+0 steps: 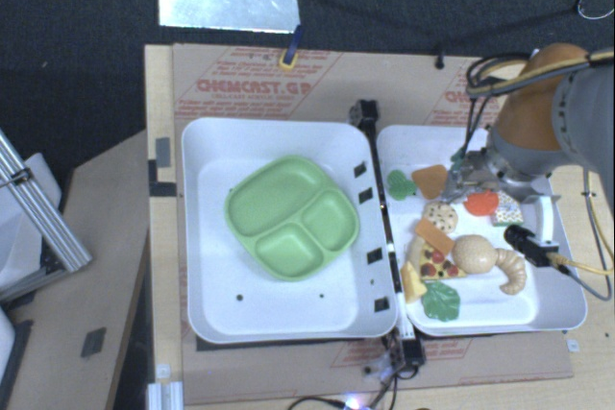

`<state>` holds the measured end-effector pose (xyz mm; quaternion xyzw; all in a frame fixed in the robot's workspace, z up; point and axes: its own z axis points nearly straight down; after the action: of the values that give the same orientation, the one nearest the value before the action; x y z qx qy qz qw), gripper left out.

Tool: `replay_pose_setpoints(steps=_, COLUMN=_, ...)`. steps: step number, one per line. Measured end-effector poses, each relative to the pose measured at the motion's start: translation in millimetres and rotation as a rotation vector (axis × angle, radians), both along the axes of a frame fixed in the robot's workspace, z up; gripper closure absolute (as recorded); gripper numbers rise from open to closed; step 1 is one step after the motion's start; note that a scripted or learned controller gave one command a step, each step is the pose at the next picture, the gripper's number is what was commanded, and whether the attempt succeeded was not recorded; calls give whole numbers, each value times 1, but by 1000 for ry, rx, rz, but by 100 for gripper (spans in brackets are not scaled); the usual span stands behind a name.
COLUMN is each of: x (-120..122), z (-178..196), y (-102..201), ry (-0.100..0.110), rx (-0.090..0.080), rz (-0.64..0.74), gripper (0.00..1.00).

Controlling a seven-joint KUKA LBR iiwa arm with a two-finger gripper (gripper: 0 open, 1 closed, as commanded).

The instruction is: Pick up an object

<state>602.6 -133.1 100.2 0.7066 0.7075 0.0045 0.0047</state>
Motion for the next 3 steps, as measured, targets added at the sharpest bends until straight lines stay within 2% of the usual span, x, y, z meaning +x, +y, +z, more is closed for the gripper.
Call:
replay_pose_setpoints(steps=1, x=8, z=60, y=6, ry=6, rx=-1, rz=4, gripper=100)
replay_pose_setpoints(steps=2, x=3, z=107, y=2, ry=7, rx=-1, rz=3, gripper=100)
replay_pose_setpoints(steps=3, x=4, z=126, y=2, ry=8, rx=0, rz=4, gripper=100)
